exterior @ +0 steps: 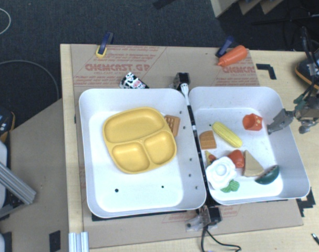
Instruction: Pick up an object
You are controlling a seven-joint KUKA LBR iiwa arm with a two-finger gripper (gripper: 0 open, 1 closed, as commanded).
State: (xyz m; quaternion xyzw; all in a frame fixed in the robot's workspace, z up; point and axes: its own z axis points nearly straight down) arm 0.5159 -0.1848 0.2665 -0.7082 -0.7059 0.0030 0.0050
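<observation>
The right bin [285, 156] holds several toy foods: a yellow corn cob [227, 134], a red piece [252, 122], a tan bread slice [207, 139], a red tomato [235, 157], a white fried egg [220, 172], a tan wedge [251, 165] and a dark teal piece [267, 175]. My gripper [280, 122] hangs over the right rim of this bin, just right of the red piece and apart from it. I see nothing held in it.
The left bin [96, 156] carries a yellow divided plate [139, 139] with a brown waffle piece [172, 124] at its right edge. On the bench behind the bins lie an orange clamp [233, 55], a blue and yellow clamp [103, 46] and a black-and-white toy [133, 81].
</observation>
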